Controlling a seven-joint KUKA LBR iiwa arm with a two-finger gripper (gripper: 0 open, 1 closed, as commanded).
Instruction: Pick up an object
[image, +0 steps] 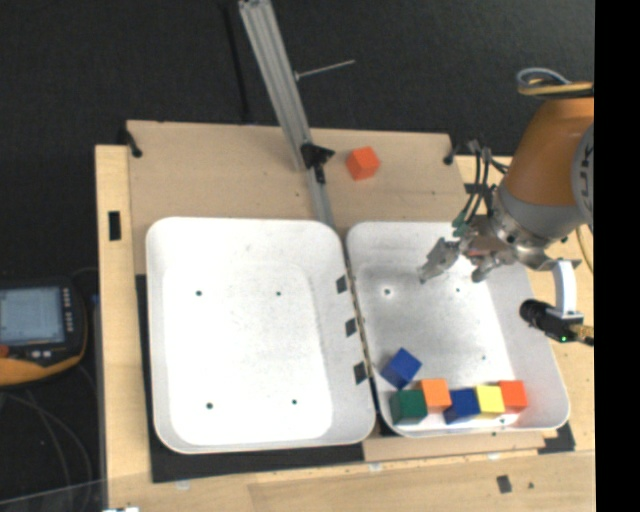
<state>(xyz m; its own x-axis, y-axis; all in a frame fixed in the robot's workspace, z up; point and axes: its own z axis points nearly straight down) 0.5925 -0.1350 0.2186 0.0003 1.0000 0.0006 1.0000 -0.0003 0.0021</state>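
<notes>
Six blocks (456, 394) in rt bin (400, 250), no legible labels.

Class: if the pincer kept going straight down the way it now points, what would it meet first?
Most likely the bare floor of the right white bin: the pincer hangs above it, well clear of the coloured blocks along the near wall, though depth is unclear.

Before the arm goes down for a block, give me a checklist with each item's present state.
1. Targets in reach: six blocks lie along the right bin's near edge. Ok.
2. Isolated target: the blue block sits apart from the row. Ok.
3. Gripper load: nothing between the jaws, which stand open. Ok.
4. Gripper above a target: it hangs over the bin's bare far part, off the blocks. Not ok.
5. Row spacing: green block through red block touch. Not ok.
6. Stray orange block lies on the bench outside both bins. Not ok.
</notes>
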